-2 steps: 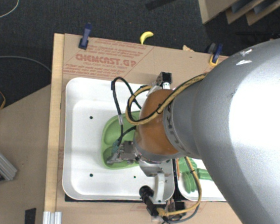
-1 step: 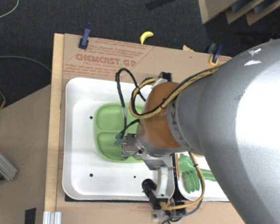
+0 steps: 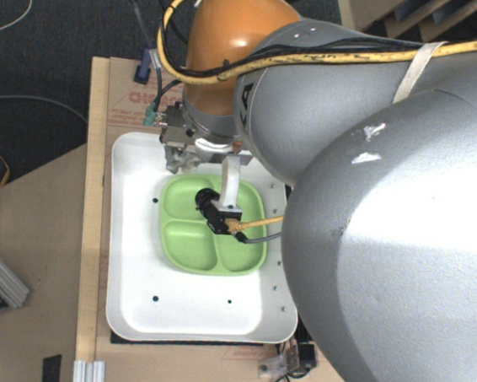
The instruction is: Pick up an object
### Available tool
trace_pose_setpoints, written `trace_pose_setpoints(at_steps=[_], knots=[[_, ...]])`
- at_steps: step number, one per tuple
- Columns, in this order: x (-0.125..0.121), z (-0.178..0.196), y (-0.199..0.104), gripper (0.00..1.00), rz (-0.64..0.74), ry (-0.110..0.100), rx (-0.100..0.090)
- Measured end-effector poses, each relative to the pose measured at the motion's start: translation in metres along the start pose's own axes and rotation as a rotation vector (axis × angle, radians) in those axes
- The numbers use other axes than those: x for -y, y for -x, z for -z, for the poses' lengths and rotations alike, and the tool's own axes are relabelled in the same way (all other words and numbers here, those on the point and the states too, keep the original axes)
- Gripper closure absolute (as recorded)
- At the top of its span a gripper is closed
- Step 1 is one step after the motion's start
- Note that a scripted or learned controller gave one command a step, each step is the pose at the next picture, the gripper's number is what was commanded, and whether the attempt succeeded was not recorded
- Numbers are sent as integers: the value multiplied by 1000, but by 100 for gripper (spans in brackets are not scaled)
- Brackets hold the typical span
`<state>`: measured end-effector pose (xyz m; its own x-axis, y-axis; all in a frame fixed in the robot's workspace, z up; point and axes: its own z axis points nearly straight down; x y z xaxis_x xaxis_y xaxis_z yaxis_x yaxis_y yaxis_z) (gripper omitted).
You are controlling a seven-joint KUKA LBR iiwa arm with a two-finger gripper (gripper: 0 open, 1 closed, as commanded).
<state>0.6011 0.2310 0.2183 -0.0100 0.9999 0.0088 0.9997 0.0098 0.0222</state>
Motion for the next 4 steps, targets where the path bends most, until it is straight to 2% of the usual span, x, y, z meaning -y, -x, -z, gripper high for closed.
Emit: trace_pose_setpoints(at_steps=[1,2,3,4], knots=[[-38,177,17,100,-8,0,4],[2,15,6,100,-10,-40,13],[73,10,24,100,-12,-32,10],[40,77,115,100,-20,-13,12]])
